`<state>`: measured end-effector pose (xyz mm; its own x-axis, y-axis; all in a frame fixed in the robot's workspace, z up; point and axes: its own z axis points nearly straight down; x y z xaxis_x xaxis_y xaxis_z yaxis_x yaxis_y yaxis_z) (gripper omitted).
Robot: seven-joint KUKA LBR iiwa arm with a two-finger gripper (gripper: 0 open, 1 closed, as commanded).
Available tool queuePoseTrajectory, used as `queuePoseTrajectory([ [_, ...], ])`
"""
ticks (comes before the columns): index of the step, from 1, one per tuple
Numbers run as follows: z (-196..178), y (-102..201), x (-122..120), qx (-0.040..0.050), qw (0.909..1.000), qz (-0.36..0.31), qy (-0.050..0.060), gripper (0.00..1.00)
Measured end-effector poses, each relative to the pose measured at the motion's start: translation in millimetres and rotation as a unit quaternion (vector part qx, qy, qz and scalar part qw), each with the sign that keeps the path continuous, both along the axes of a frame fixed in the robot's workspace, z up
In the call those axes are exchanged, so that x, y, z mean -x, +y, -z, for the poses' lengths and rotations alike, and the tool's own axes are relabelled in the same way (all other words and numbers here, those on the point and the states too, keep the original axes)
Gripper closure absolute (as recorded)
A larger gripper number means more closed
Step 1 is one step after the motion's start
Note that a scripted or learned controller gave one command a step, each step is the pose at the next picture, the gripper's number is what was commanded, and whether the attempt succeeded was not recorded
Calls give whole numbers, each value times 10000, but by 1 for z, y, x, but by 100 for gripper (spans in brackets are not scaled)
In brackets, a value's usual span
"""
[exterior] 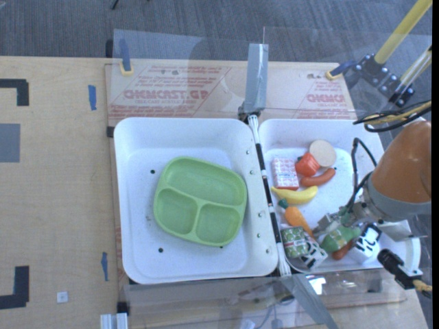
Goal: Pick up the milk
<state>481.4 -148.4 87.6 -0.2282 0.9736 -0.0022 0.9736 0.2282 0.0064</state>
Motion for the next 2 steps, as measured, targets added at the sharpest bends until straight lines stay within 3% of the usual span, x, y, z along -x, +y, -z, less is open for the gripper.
queuePoseTrajectory([
  [1,0,25,-28,7,9999,127,-15,0],
  [2,-17,-12,-102,0,9968,803,22,0],
])
